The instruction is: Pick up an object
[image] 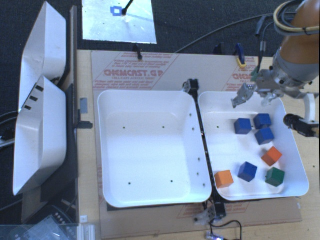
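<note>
My gripper [256, 96] hangs over the far edge of the right bin [216, 109], open, with nothing between its fingers [242, 95]. Just in front of it lie three blue cubes close together: one [243, 126] toward the left, one [262, 120] behind, one [264, 135] in front. Further forward are an orange cube [271, 156], another blue cube [247, 171], a green cube [275, 176] and a second orange cube [224, 178] near the bin's front left corner.
The left bin [115, 184] sits beside the right one, their rims touching along the middle. A black clamp [191, 85] stands at the far end of that seam. A black part [299, 124] juts in at the right edge.
</note>
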`<state>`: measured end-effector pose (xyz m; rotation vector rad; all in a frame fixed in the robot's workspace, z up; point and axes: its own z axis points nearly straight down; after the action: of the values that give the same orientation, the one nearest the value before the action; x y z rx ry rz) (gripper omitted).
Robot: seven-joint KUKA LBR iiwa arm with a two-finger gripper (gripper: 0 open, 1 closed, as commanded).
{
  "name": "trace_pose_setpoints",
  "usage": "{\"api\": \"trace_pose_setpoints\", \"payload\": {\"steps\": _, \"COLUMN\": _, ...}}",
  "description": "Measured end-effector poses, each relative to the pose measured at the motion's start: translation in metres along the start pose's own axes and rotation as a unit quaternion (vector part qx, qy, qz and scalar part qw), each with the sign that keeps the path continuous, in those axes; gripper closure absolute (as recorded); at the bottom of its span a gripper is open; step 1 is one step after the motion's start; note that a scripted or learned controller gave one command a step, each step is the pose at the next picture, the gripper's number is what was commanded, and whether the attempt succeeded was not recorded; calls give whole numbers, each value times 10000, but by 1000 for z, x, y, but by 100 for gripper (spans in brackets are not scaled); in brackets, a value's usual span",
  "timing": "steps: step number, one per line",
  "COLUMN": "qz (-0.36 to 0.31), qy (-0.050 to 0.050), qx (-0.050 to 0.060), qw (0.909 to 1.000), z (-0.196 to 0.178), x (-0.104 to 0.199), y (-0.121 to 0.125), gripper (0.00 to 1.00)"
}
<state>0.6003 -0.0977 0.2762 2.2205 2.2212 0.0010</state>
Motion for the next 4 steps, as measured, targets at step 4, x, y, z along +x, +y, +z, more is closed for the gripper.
{"api": "trace_pose_setpoints", "payload": {"steps": 4, "qz": -23, "qy": 0, "qx": -5, "qw": 10000, "z": 189, "x": 11, "y": 48, "gripper": 0}}
